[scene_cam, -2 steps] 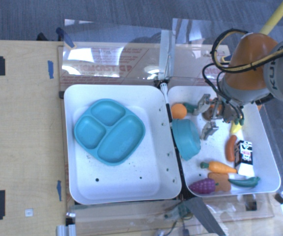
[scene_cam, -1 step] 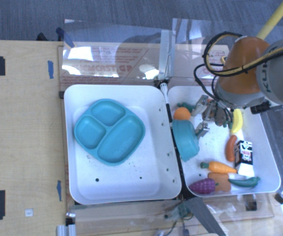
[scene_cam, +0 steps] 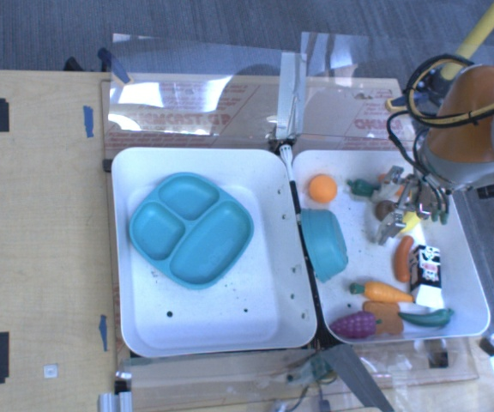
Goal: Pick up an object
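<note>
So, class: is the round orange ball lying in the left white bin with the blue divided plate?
No. The round orange ball lies in the right white bin, while the blue divided plate sits in the left white bin.

You get bright, even light from overhead. Glare whitens the clear plastic sheet (scene_cam: 174,93) just behind the left bin (scene_cam: 144,316). Shadows stay soft and short: one hugs the blue plate (scene_cam: 191,228) inside that bin. Focus is slightly soft everywhere, and small items right of it blur together.
</note>
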Robot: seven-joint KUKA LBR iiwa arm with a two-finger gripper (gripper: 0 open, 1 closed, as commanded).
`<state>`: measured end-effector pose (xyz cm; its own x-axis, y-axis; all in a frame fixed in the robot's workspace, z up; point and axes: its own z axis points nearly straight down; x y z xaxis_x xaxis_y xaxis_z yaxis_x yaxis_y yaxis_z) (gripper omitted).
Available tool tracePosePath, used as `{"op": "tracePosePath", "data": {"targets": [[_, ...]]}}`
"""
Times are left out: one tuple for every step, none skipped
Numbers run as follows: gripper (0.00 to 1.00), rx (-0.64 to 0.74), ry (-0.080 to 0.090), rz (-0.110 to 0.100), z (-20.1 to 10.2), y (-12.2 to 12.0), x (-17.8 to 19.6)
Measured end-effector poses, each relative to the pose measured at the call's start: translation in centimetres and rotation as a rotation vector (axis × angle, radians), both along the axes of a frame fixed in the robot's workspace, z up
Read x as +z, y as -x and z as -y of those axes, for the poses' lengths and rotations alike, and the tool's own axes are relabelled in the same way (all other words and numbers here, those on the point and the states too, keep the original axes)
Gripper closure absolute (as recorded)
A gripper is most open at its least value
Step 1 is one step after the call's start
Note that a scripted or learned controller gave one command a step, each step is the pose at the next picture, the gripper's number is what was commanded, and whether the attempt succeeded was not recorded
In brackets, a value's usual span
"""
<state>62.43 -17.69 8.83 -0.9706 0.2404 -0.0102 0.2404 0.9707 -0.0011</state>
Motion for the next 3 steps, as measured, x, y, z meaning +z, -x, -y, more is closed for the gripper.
{"op": "tracePosePath", "data": {"targets": [[0.00,-0.005,-0.001,-0.001,0.8,8.9,0.1],[1.00,-0.004,0.004,0.016,0.9,8.4,1.3],[1.00,0.241,-0.003,0.006,3.5,13.8,0.1]]}}
